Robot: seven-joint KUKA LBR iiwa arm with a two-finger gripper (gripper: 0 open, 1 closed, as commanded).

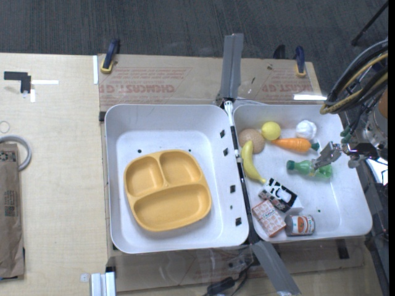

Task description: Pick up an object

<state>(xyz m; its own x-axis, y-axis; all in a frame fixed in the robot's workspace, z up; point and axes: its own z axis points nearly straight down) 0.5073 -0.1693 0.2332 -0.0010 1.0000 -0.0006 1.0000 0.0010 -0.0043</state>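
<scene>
A pale wooden counter (pixel 49 165) is seen from above. Two shallow white bins are set side by side on brown cardboard sheets (pixel 160 82) at its middle, the left bin (pixel 117 184) touching the right bin (pixel 352 217) along a shared edge. The cardboard is pinned at 12 o'clock by two blue-and-yellow clamps (pixel 110 55). A grey metal bar (pixel 232 66) is laid between the bins at 12 o'clock. A brown paper bag (pixel 10 208) is lying flat at 9 o'clock, and black and white tape marks (pixel 21 80) are seen at 10 o'clock.
</scene>
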